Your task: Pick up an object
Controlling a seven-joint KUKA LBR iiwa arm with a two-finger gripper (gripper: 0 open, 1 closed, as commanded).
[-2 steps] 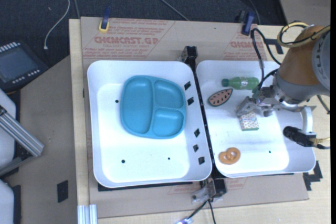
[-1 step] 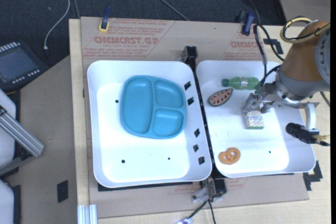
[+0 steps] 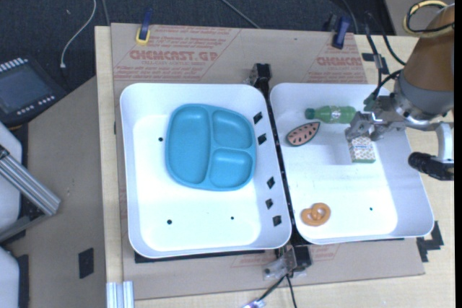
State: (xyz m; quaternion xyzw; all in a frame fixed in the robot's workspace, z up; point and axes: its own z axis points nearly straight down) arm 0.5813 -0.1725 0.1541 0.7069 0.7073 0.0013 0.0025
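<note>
In the right bin [image 3: 390,216] my gripper [image 3: 363,132] hangs near the back right, reaching in from the right. Just below and in front of it is a small patterned white and green block [image 3: 362,151]; it touches or nearly touches the gripper's tip. A green bottle [image 3: 330,114] lies on its side just left of the gripper. A watermelon-slice toy [image 3: 302,133] lies further left, near the bin's inner wall. A small brown pretzel [image 3: 315,213] rests at the front left of this bin.
The left bin [image 3: 144,155] holds a blue divided plate [image 3: 210,146] in its middle. Black clips [image 3: 268,184] line the wall between the two bins. Cables run over the floor behind the bench.
</note>
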